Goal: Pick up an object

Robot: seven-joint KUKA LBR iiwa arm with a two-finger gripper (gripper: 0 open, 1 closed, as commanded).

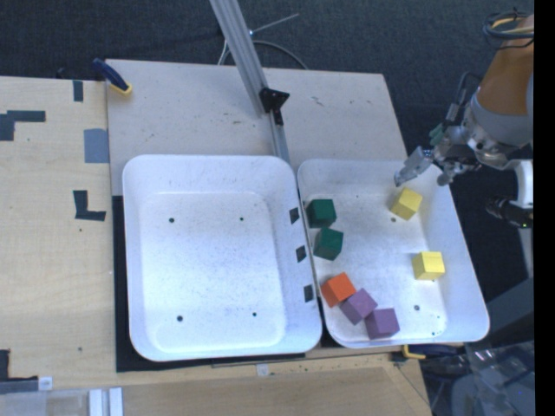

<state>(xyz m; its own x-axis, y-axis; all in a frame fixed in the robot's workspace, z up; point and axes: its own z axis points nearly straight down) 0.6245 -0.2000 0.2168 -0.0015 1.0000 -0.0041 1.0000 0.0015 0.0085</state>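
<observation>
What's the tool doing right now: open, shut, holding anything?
Tool: open, holding nothing; it hangs over the right bin's upper right corner, just above the nearer yellow cube.

Left bin [139, 232]: white, fine dark speckling, few black dots. Right bin [460, 258]: white, same speckle. In right bin: two dark green cubes [322, 212] [328, 244] at left; orange cube [337, 289] nearer; two purple cubes [358, 305] [381, 322] nearest; two yellow cubes [405, 203] [428, 265] at right. Arm [507, 85]: grey, orange band. Bench [52, 258]: pale wood, grey tape marks.
</observation>
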